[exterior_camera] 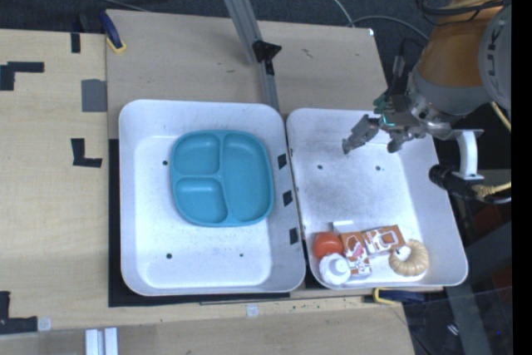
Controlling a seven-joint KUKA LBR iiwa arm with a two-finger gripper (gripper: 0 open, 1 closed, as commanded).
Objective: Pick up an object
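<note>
The tool [371, 137] hangs with fingers spread and holding nothing over the upper part of the right bin [432, 204], well apart from the objects at its lower edge.

Two bins sit side by side on the bench [183, 54]. The left bin [133, 204] holds a divided plate [222, 178] near its centre. In the right bin [432, 212], a cluster lies toward 6 o'clock: a bottle [331, 258], a packet [371, 247] at its 3 o'clock, then a ring-shaped pastry [409, 257]. The gripper [374, 138] hangs toward 12 o'clock, well apart from the cluster.
</note>
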